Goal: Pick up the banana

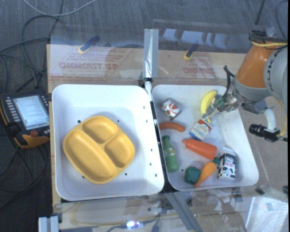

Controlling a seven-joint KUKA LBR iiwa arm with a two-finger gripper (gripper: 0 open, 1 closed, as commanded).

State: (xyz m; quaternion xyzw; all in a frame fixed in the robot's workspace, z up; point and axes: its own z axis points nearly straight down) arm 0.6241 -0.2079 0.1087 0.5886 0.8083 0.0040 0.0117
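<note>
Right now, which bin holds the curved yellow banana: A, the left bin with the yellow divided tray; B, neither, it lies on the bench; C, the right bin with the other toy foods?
C: the curved yellow banana lies near the far wall of the right white bin, among the toy foods, close to the gripper.

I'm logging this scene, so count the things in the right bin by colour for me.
Yellow: 1, the banana
Orange or red-orange: 3, the sausage, big carrot, small carrot
Green: 2, the bottle, green vegetable
Printed, mixed colours: 3, the can, small carton, cow-print carton
Total: 9
</note>
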